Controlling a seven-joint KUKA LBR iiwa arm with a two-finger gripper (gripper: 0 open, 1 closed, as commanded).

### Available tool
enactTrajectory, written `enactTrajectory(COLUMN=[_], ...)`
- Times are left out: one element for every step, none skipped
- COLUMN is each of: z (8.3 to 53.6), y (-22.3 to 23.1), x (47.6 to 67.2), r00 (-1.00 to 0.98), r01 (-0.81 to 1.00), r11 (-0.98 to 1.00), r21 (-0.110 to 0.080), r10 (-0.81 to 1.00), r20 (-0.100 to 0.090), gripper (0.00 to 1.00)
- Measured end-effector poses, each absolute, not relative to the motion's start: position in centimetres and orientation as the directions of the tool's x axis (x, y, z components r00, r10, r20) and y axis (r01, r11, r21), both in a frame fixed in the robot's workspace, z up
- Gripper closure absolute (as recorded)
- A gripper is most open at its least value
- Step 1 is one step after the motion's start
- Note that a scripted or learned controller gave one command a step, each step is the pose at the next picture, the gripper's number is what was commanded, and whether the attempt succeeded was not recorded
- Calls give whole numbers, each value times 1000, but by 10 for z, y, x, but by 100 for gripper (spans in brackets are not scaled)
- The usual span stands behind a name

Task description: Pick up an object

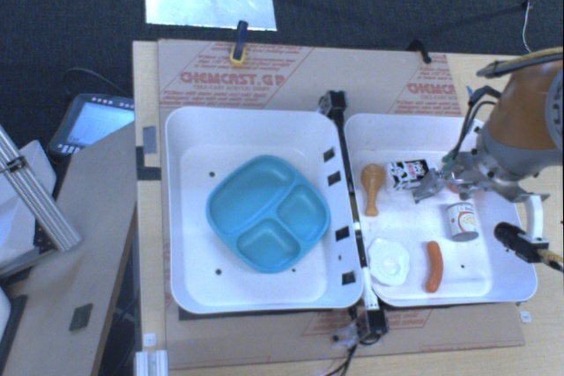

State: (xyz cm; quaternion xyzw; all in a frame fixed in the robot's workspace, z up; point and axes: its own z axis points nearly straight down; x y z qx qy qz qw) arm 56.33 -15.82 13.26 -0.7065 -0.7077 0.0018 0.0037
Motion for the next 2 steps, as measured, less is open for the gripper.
enactTrajectory(z=[80,89], y=[-158,-158], x=[564,565], r00=[-1,-2], r01=[1000,1000], r11=[1,2], r21=[-3,-4], r10=[1000,1000], r20=[2,3], gripper=[0,100])
